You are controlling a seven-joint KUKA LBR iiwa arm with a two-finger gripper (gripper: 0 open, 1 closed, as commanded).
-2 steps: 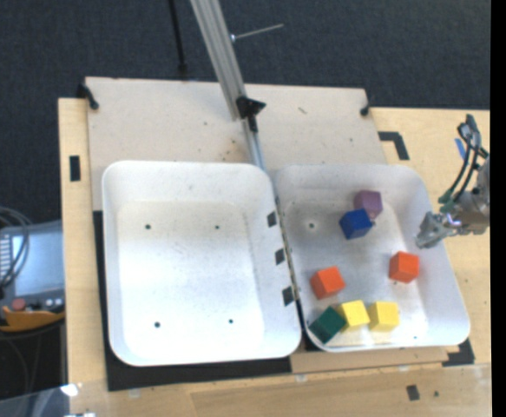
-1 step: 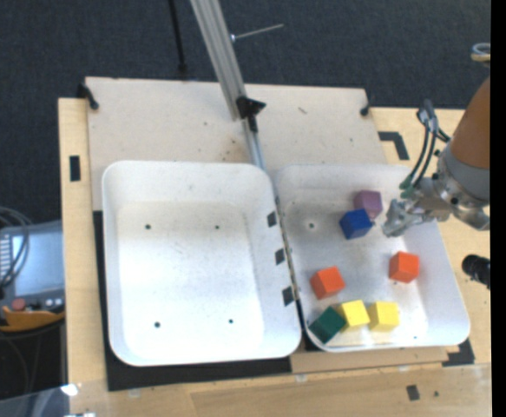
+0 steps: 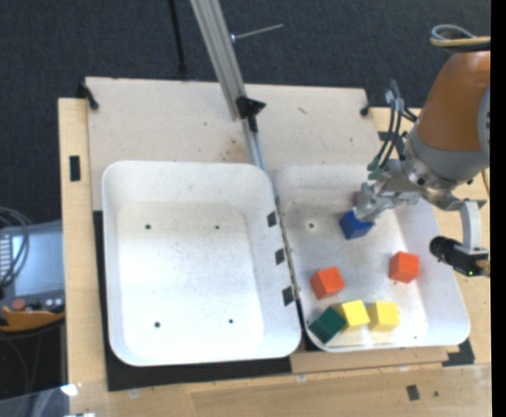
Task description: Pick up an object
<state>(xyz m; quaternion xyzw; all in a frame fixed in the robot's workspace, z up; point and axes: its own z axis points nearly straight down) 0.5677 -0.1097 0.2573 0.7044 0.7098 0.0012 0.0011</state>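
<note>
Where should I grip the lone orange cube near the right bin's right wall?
Come straight down on the orange cube and close across two opposite side faces. It sits apart from the other blocks with room around it, though the bin wall is close on its right.

The grey arm [image 3: 450, 137], its orange band uppermost, reaches in from the right and bends steeply downward, wrist wrapped in cables, with the tool [image 3: 363, 208] lowered at its end, pointing down and leftward.
</note>
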